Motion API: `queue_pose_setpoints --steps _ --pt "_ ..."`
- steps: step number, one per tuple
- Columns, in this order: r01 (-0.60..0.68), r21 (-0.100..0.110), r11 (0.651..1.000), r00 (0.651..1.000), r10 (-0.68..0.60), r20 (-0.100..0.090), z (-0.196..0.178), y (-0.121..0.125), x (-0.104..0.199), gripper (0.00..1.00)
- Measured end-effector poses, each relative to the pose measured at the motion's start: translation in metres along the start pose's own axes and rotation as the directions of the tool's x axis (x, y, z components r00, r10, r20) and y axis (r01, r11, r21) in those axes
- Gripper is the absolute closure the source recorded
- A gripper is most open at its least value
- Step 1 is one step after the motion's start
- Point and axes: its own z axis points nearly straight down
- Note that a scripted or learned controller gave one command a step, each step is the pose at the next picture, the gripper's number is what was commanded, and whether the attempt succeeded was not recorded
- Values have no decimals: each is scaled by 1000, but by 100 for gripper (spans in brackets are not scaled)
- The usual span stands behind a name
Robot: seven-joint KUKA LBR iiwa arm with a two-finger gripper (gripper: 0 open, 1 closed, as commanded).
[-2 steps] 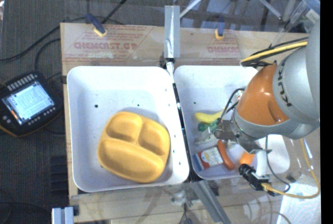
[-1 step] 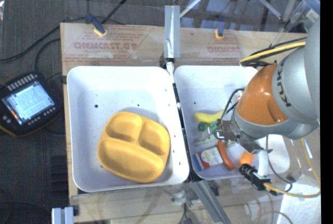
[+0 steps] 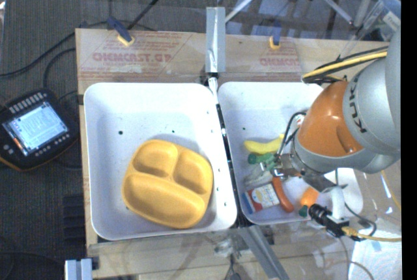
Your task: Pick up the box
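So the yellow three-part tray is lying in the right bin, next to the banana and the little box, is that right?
Not quite. The yellow tray lies in the left bin, by itself. The banana and the small box are in the right bin, under the arm's orange wrist. The camera view shows the divider between the two bins separating them.

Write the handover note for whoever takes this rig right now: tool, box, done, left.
Tool: low in the right bin, over its cluttered near end; its grip can't be read.
Box: small, red and white, lying flat by the near wall beside an orange carrot; banana further back.
Left bin: yellow divided tray.
Done: approach only.
Left: grasp and lift the box.
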Motion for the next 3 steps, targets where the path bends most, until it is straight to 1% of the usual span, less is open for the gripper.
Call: queue_pose_setpoints --steps 1,2,3 --pt "0 -3 1000 1000 0 -1 -10 1 0 100" --pt "242 11 970 970 -241 -9 -93 4 60 100" --pt "241 11 970 970 -241 -9 -93 4 59 0"
